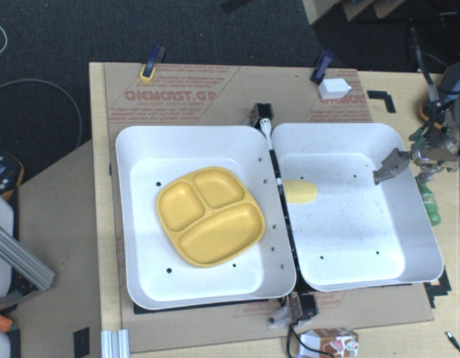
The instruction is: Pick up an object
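Yellow is the colour of both things in the bins. A small yellow lump (300,192) lies in the right bin (349,274), close to that bin's left wall. A big yellow plate (209,215) with three parts lies flat in the middle of the left bin (140,274). The fingers (390,165) come in from the right, at the right bin's far right corner. One dark finger can be seen sticking out to the left and down, with its tip over the white floor of the bin. I cannot tell if the fingers are spread or pressed together, because the picture is too small and dark there. Nothing can be seen between them. The lump is well to the left of the fingers, across most of the bin floor. The plate is even farther left, past the wall where the two bins meet. A green thing (429,203) sits just below the fingers, on the outside of the bin's right rim, and it is hard to say what it is. The bins rest on a brown board (215,95) on the tabletop. I think the job has hardly begun. Nothing is picked up yet. What is left is to go to a thing, close on it and lift it. The lump looks like the nearest thing to try.
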### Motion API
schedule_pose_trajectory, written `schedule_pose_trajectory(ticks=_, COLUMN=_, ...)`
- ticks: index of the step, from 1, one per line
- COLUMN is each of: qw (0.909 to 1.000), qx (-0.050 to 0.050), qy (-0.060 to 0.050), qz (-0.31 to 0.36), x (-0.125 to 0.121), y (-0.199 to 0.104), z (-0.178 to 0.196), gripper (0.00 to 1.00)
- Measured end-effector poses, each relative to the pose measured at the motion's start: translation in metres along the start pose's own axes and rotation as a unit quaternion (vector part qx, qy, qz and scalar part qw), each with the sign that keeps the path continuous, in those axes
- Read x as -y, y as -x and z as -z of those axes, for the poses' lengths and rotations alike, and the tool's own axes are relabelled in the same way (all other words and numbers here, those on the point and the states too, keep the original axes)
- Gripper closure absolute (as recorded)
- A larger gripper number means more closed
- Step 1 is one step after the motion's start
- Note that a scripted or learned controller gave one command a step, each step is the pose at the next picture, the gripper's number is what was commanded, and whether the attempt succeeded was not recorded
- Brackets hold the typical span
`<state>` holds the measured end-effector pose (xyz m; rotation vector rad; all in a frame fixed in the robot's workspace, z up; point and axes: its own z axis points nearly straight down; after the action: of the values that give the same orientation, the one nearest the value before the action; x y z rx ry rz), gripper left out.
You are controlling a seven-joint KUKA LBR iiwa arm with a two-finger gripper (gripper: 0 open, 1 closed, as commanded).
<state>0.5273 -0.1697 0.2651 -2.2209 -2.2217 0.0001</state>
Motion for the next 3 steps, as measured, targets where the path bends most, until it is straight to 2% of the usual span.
schedule_pose_trajectory(ticks=1, qw=0.9999, qx=-0.001, qy=0.011, qz=0.007, x=0.028, y=-0.132, z=0.201, gripper=0.00)
schedule_pose_trajectory(ticks=2, qw=1.0000, qx=0.001, qy=0.003, qz=0.001, x=0.027, y=-0.126, z=0.202, gripper=1.00)
schedule_pose_trajectory(ticks=3, qw=1.0000, qx=0.000, qy=-0.005, qz=0.002, x=0.050, y=-0.155, z=0.111, gripper=1.00)
